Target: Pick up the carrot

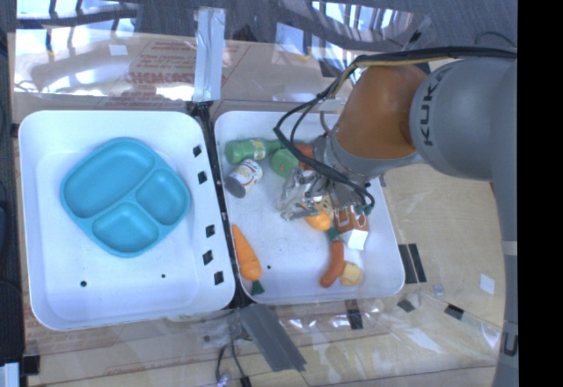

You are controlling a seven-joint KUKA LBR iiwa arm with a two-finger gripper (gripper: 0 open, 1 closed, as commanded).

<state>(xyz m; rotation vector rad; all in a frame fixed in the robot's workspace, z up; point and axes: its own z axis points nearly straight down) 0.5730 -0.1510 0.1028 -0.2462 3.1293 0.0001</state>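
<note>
Down by the left wall of the right bin (387, 275), toward its near corner, the carrot (247, 256) is seen lying flat with its green end toward the front rim. It lies untouched, well apart from the gripper (303, 199), which hangs over the middle of the same bin among a clutter of small items. Whether anything is pinched there cannot be told. Also held in this bin are a small tipped can (244, 176), green pieces (255, 150) near the far wall, and an orange-red sausage-like piece (333, 264) beside a pale block (352, 273). A blue three-part tray (126, 194) is held in the left bin (35, 227). "KU" can be read on the arm (457, 117).
</note>
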